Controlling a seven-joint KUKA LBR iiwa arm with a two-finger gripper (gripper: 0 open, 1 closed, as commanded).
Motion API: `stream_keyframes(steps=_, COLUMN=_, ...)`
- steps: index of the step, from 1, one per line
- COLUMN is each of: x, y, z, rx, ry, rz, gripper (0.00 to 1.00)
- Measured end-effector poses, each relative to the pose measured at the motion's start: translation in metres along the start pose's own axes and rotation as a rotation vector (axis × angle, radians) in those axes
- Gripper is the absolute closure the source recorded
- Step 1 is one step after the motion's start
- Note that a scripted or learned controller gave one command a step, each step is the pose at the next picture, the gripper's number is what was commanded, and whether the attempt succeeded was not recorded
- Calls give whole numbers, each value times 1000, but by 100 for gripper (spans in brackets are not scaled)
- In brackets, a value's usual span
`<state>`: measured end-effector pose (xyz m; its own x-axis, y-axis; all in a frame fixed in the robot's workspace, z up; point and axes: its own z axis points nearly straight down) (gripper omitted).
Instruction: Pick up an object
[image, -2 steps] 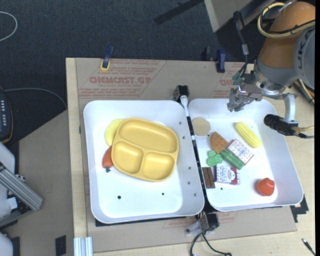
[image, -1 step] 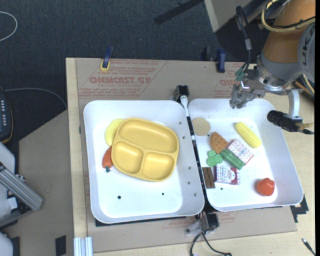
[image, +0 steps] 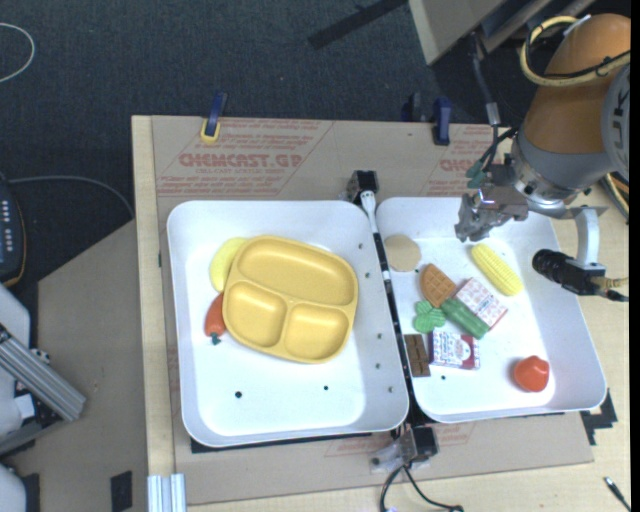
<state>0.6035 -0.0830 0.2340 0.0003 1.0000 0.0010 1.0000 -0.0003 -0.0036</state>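
Toy corn cob (image: 497, 269) just below end effector (image: 478, 226), toward 5 o'clock. Long axis from 10 to 4 o'clock. Cannot tell whether open or closed.

Brown table (image: 300, 145) printed with red lettering, yellow clamp (image: 211, 120) and blue clamp (image: 441, 118) on its far edge, black clip (image: 363, 184) between the two white bins, dark carpet (image: 150, 50) behind, aluminium rail (image: 40, 375) at left, cables (image: 420, 490) at the near edge.
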Motion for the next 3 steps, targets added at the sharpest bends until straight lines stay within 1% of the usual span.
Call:
stream_keyframes(steps=1, x=26, y=-47, z=0, rx=1, ry=1, rz=-1, gripper=100)
stream_keyframes(steps=2, x=39, y=-88, z=11, rx=2, ry=1, rz=1, gripper=100)
stream_keyframes(steps=3, x=34, y=-109, z=19, rx=1, ry=0, rz=1, gripper=100)
